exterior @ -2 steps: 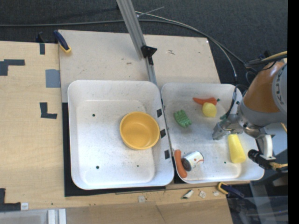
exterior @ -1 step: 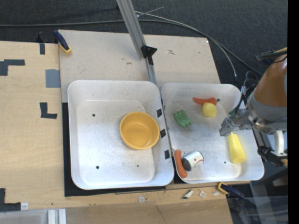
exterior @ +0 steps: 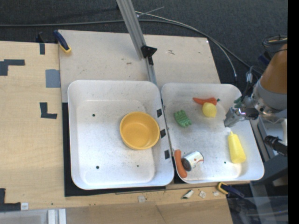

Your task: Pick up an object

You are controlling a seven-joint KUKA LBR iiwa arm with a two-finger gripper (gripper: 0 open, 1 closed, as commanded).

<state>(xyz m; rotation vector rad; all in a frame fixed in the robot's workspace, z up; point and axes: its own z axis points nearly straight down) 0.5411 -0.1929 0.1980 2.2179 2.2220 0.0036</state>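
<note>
Yellow bottle (exterior: 236,147) lying flat in the right bin (exterior: 212,169), close to its right wall and just below the hand (exterior: 232,116). Likely the thing to pick up, being the nearest. Not yet lifted.

Worktop (exterior: 28,125) underneath, big and tan, carrying both bins side by side. Bin walls low, good for keeping toys from rolling off. Left bin (exterior: 74,125) with just a yellow bowl (exterior: 139,130), sitting right way up near the middle. Arm (exterior: 275,78) reaching in from the right and leaning over the right bin's edge, most likely to get at the toys there. Hand low over the bin, near the bottle but apart from it. Open or clenched: cannot tell from up here.

Then the smaller things in the right bin. Green toy (exterior: 182,118) near the left wall. Lemon (exterior: 210,109) near the top, touching a red pepper (exterior: 204,100) just above. Carrot (exterior: 180,164) at the bottom left, lying along the wall. Small can (exterior: 192,159) just beside it, tipped on its side. All well apart from the bottle, so plenty of room for a clean grab.
</note>
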